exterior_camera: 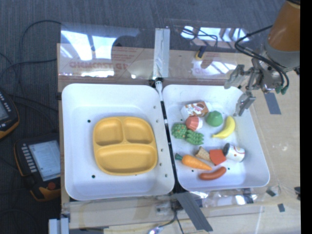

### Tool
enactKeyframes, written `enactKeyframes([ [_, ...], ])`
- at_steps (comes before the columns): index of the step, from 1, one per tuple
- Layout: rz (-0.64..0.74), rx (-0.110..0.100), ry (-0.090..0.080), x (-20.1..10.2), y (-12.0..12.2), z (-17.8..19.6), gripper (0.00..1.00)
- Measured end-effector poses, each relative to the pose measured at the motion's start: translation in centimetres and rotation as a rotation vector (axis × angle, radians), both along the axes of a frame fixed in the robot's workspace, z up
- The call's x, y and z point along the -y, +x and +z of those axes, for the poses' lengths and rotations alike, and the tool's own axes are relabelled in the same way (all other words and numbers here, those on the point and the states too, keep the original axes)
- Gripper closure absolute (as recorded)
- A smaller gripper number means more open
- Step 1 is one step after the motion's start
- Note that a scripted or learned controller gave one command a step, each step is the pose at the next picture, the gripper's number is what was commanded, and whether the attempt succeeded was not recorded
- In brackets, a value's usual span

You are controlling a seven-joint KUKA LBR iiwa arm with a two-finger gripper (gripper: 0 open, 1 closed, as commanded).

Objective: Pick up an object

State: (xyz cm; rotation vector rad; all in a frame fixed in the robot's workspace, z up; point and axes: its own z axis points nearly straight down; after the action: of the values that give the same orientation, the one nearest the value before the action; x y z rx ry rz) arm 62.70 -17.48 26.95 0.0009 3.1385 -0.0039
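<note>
Surfaces: mostly smooth plastic, some glare.
Bins (78, 106) white, smooth, faint sheen. Tray (126, 145) yellow matt plastic. Toy food glossy: banana (225, 127), carrot (194, 162), sausage (212, 173). Rear panels (107, 52) clear, reflective. Floor (29, 9) grey, woven-looking.

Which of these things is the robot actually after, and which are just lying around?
For the job: gripper; toys in the right bin: banana, green ball, carrot, sausage, grapes.

Just lying about: yellow tray, left bin, handset.
</note>
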Motion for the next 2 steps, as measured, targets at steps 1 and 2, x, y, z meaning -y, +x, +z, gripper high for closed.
enactKeyframes([
  [1, 0.198, -0.003, -0.002, 0.3, 1.6, -12.4, 0.00],
  [2, 0.274, 0.008, -0.008, 3.8, -0.4, -17.9, 0.00],
])
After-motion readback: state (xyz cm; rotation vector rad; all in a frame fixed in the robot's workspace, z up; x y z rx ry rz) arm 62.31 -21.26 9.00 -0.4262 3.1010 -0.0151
